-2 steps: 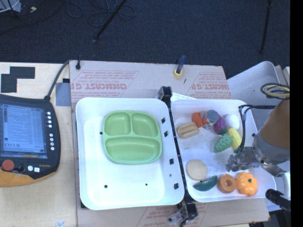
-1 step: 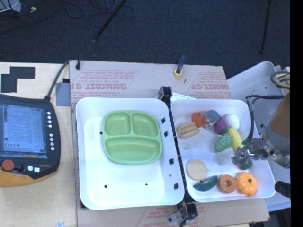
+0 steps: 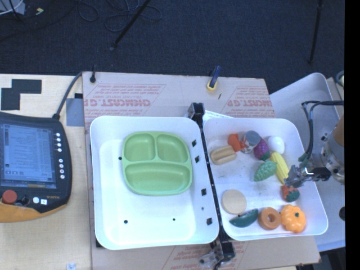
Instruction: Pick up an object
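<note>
Down by my gripper (image 3: 293, 179) a small red-and-green toy (image 3: 291, 194) lies near the right bin's (image 3: 315, 221) right wall, partly covered by my metal tip; whether my fingers are apart or together, I cannot tell. Just beside it sit a yellow corn cob (image 3: 279, 166) and an orange pumpkin (image 3: 293, 218). My arm is cut off at the frame's right. A green divided plate (image 3: 157, 163) rests in the left bin (image 3: 107, 218).
</note>
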### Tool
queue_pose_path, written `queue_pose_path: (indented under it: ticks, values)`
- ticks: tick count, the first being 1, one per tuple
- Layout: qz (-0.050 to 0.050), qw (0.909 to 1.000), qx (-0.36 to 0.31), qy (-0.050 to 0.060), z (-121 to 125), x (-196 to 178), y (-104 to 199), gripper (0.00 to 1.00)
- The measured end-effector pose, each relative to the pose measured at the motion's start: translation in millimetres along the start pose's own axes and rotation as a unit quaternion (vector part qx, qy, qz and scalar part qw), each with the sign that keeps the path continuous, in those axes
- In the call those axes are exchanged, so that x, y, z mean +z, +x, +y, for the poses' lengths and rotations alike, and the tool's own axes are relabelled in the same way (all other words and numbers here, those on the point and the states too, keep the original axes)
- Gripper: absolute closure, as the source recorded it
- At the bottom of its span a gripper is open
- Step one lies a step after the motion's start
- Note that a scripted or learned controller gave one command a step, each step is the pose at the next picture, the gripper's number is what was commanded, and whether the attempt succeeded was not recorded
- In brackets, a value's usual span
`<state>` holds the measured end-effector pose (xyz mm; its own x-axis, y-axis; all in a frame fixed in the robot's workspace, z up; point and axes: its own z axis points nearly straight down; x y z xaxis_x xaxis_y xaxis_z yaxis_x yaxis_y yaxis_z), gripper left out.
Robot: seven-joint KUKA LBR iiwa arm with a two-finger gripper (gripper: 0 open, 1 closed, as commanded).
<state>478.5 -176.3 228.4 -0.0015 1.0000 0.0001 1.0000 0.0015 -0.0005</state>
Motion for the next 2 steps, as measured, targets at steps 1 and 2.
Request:
queue_pose_path:
  ticks: [1,2]
  values:
    - [0.001,1.0000,-0.002,0.001,38,-6,46,1.00]
    - [0.001,1.0000,-0.002,0.002,67,-6,79,1.00]
